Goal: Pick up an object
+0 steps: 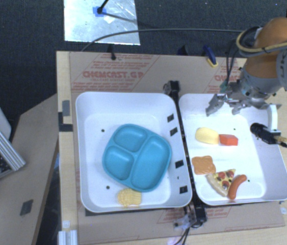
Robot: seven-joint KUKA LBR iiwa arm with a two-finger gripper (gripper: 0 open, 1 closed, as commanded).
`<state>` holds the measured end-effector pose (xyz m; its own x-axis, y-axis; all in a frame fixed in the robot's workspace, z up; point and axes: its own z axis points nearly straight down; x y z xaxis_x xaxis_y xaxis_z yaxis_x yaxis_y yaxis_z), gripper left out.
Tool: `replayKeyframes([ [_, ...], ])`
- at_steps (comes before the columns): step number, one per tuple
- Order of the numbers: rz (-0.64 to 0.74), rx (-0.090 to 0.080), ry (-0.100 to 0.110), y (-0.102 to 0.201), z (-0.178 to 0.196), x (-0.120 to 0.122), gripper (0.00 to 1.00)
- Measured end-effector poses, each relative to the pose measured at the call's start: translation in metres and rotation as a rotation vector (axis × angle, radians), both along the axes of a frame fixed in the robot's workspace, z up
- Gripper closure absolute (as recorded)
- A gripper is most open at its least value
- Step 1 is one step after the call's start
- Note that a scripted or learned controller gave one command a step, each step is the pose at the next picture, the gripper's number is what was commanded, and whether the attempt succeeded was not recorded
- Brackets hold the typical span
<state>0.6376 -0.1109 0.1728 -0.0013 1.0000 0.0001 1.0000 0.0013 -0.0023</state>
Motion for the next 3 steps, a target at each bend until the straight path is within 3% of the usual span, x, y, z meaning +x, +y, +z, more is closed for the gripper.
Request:
replayKeyframes([
  [1, 0.001, 0.000, -0.001, -0.001, -0.045, 0.008, 0.00],
  [2, 0.001, -0.001, -0.007, -0.001, -0.031, 0.009, 1.00],
  [3, 0.004, -0.002, -0.011, 0.000, 0.034, 0.015, 1.00],
])
